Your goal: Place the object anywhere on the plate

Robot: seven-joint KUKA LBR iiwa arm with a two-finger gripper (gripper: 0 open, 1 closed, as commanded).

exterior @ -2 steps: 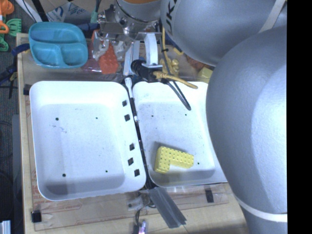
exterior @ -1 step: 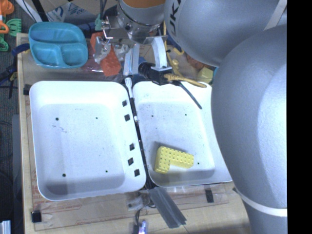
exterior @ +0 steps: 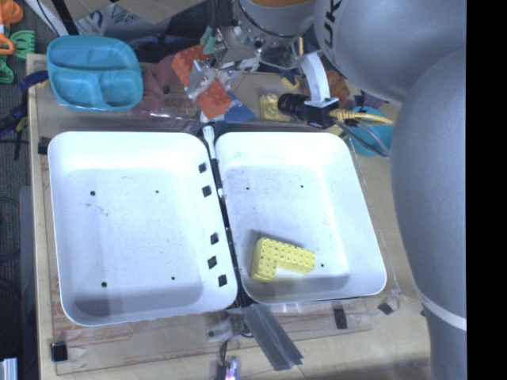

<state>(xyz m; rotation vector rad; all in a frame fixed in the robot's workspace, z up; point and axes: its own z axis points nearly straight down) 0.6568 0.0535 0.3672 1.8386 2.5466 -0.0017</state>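
Well below pincer (exterior: 207, 85), yellow block (exterior: 280, 258)

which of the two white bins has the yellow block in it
The right bin, on the arm's side. The yellow block, an L-shaped studded piece, lies near its front edge; the left bin holds no block.

Two shallow white bins side by side on bench (exterior: 47, 323). Yellow studded L-shaped block (exterior: 280, 259) lies in right bin (exterior: 356, 204), near its front edge. Left bin (exterior: 71, 212) holds only dark specks. Blue divided plate (exterior: 93, 73) sits behind left bin, well apart from block. Gripper (exterior: 207, 77) hangs over clutter behind bins (orange-red piece (exterior: 214, 99) at its tips, grasp unclear). Grey arm (exterior: 396, 46) fills right side.
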